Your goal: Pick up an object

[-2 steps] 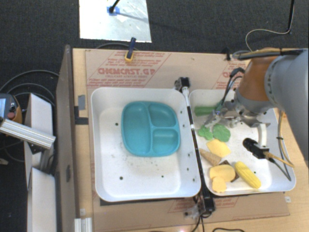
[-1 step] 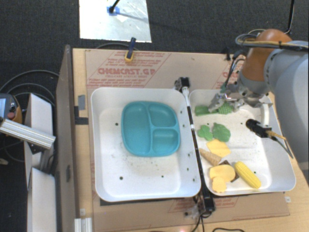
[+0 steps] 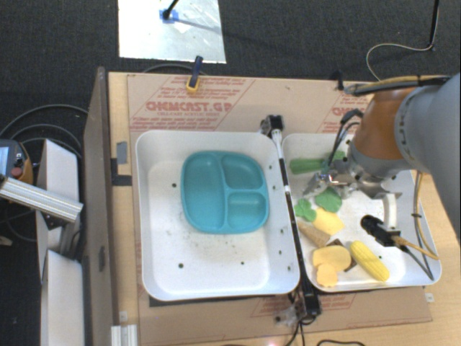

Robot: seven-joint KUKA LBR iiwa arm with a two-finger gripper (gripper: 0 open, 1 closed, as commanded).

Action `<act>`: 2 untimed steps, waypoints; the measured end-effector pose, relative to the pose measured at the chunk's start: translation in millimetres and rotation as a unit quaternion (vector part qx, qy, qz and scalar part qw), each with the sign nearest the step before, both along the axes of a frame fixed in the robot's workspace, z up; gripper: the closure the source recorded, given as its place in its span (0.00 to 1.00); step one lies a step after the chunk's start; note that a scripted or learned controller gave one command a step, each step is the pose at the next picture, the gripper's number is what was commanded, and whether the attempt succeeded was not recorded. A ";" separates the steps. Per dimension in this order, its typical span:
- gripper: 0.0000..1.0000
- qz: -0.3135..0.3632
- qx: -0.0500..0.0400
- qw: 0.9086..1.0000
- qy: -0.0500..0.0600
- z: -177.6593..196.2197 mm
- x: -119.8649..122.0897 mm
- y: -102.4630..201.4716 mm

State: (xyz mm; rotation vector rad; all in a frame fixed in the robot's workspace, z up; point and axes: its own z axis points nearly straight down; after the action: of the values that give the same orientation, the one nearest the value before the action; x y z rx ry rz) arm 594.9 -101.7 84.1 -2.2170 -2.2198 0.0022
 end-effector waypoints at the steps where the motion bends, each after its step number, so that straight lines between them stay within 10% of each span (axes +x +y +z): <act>1: 1.00 0.001 -0.001 1.000 -0.007 13.6 5.2 -0.8; 2: 1.00 0.002 -0.001 1.000 -0.008 130.7 -35.6 12.5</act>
State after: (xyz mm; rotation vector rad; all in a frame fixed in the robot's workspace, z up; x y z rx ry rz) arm 559.3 -89.2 214.8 -2.2226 -2.2330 -0.0124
